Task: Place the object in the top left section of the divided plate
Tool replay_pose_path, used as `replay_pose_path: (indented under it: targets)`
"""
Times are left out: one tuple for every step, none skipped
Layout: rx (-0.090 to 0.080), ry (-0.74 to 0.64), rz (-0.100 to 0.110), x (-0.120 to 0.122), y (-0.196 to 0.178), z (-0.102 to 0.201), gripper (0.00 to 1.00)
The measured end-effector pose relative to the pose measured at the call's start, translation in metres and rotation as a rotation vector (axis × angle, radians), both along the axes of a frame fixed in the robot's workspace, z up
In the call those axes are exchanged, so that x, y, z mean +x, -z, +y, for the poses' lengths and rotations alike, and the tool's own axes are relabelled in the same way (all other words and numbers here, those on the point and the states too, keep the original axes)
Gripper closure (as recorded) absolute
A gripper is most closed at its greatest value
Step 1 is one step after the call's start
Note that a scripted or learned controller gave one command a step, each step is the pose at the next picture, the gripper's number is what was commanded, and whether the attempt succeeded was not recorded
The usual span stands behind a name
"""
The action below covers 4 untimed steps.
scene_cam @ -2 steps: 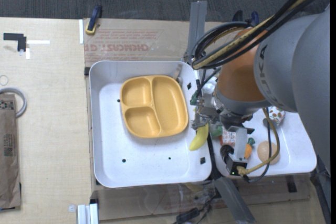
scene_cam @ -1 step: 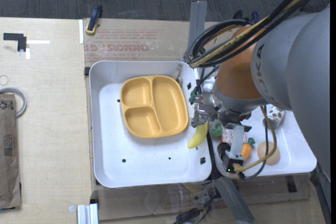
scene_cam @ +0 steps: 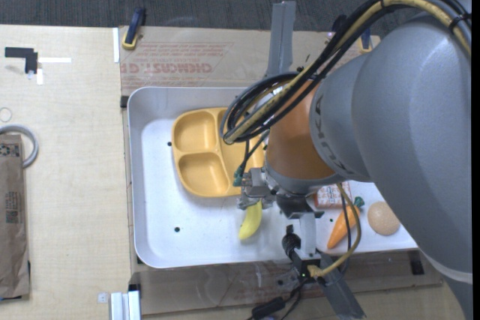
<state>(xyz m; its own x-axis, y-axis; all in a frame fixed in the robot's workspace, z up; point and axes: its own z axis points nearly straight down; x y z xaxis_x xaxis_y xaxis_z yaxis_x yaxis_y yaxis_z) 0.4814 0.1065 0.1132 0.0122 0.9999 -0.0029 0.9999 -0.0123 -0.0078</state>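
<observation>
Grey arm overhead, hand above banana, beside plate

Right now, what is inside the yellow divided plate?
The two visible sections of the divided plate hold nothing. The arm covers its right part, so that part cannot be seen.

Cardboard sheet, up and to the left of the claw: red print runs along it, upside down from your viewpoint. You can make out what looks like "CHEMC…" in the larger line; the rest of that line and the smaller line above it are too blurred to read.

Brown paper bag, far left of the claw: it bears a small dark printed label, too small to make out.

Small packet, just right of the claw: red and white print, not readable.
</observation>
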Motion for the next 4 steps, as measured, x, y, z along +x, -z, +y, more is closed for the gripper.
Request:
replay_pose_path:
  targets:
    - [0.001, -0.213, -0.003, 0.095, -0.076, -0.030, 1.00]
    - [0.000, -0.115, 0.000, 0.100, -0.028, 0.036, 1.00]
    - [-0.001, -0.058, 0.000, -0.005, 0.005, 0.086, 1.00]
    - [-0.001, -0.115, -0.003, 0.082, -0.059, 0.019, 1.00]
